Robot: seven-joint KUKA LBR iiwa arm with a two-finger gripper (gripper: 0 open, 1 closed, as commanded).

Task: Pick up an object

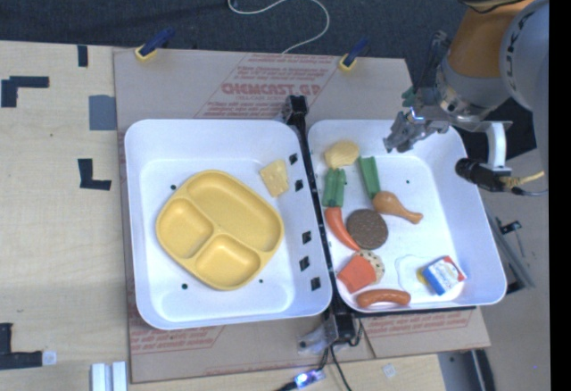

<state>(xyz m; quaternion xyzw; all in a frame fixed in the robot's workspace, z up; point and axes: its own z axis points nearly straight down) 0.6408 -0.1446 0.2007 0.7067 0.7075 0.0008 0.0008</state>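
Observation:
My gripper point(399, 137) hangs over the far right corner of the right bin point(464, 157), fingers pointing down-left, with nothing seen between them. Below it in that bin lie a yellow lemon-like piece point(341, 153), a green strip point(368, 177), a green-topped carrot point(336, 206), a chicken drumstick point(395, 206), a brown round patty point(367, 228), a red wedge point(357, 273), a sausage point(384, 297) and a small blue-and-white carton point(442, 275). The nearest items, the lemon-like piece and the green strip, sit a short way left of and below the fingertips.
The left bin point(143, 202) holds a yellow divided plate point(219, 228) and a pale yellow cheese wedge point(275, 177). A black divider with clips point(308, 202) runs between the bins. A white cable point(268, 5) loops on the dark floor behind the bench.

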